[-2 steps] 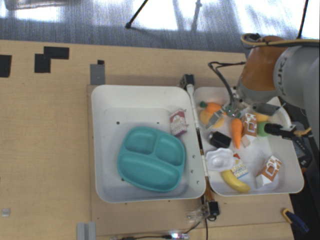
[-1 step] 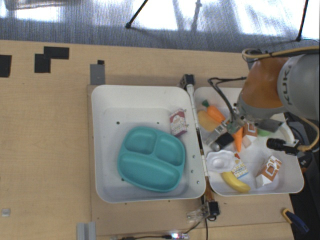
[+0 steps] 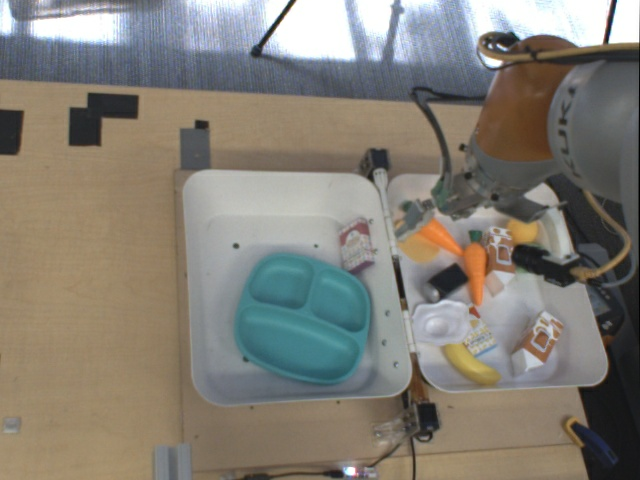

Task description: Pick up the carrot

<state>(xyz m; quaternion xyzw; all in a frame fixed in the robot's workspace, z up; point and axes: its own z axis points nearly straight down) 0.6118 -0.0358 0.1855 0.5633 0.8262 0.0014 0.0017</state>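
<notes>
Just below and right of the claw [image 3: 447,200] lies the carrot [image 3: 475,271].

- The plate [image 3: 303,316] lies in the left bin [image 3: 200,298], a small carton [image 3: 355,245] just beyond it.
- In the right bin [image 3: 590,363], the carrot [image 3: 475,271] lies mid-bin; the banana [image 3: 470,363] nearer.
- The gripper [image 3: 445,200], hard to make out, is at the far-left corner.

Carrot [image 3: 476,271] lies in right bin [image 3: 590,363]; teal plate [image 3: 303,316] in left.
</notes>
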